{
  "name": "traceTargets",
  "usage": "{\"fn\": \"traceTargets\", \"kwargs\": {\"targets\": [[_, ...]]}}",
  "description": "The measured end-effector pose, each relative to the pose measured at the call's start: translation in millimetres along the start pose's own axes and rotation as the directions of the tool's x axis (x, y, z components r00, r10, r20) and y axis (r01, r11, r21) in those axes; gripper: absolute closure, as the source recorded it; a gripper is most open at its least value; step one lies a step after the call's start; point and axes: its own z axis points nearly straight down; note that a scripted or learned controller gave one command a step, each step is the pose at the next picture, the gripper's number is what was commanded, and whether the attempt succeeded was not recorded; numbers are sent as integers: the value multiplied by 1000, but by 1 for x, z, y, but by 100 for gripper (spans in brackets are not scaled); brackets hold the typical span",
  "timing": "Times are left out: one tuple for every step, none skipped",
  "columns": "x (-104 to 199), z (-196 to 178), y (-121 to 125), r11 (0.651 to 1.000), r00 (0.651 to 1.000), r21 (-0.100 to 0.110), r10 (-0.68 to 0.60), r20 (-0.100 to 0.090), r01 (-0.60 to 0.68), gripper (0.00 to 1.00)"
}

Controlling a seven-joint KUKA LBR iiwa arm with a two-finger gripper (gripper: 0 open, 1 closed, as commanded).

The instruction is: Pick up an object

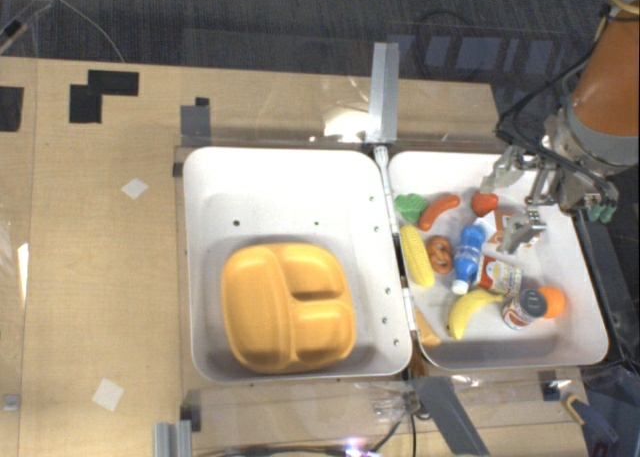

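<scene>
While the gripper hangs over the right bin, its fingers stand apart, holding nothing; the blue bottle lies just to its left, the banana nearer the front rim.

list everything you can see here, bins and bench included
bench: 1, tan, under both bins
bins: 2, white, side by side; left bin, right bin
divided tray: 1, yellow, in left bin
corn cob: 1, yellow, right bin, left side
banana: 1, yellow, right bin, front
blue bottle: 1, blue with white cap, right bin, middle
sausage: 1, red-orange, right bin, back
green piece: 1, green, beside sausage
arm: 1, grey and orange, from right
gripper: 1, grey, over right bin
</scene>
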Motion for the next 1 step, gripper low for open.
{"fn": "traceTargets", "kwargs": {"targets": [[59, 116, 14, 998, 998, -1, 68, -14, -68, 0]]}}
